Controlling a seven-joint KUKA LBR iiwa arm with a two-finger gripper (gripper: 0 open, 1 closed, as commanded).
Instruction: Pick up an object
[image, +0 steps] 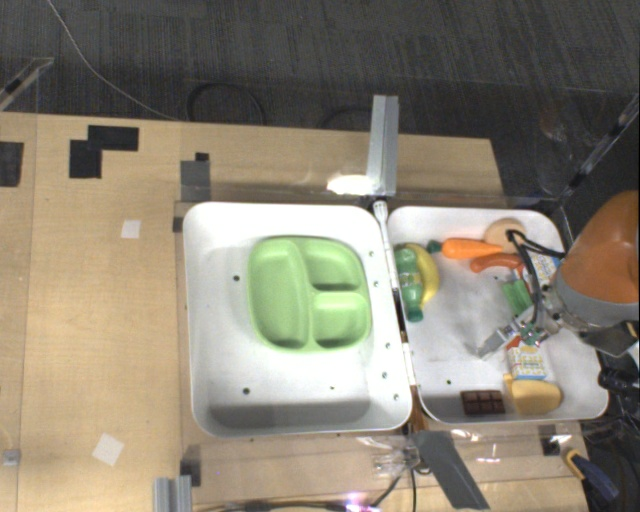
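The right bin (450, 330) holds several objects. A yellow banana (428, 272) and a green bottle (408, 285) lie against its left wall. An orange carrot (470, 249) sits at the back. A brown chocolate bar (483, 403) and a yellow wedge (535, 397) lie near the front wall. A small white-labelled bottle (528, 364) is just behind the wedge. My gripper (512, 338) hangs low over the bin's right half, right above that small bottle. It stands open, with one grey finger (490, 346) slanting to the left. I see nothing held between the fingers.
A green divided plate (306, 292) lies in the left bin (215, 330). The arm's orange band (605, 255) hangs over the right bin's right wall. A green item (517, 296) and a round beige thing (505, 231) lie near the back right corner.
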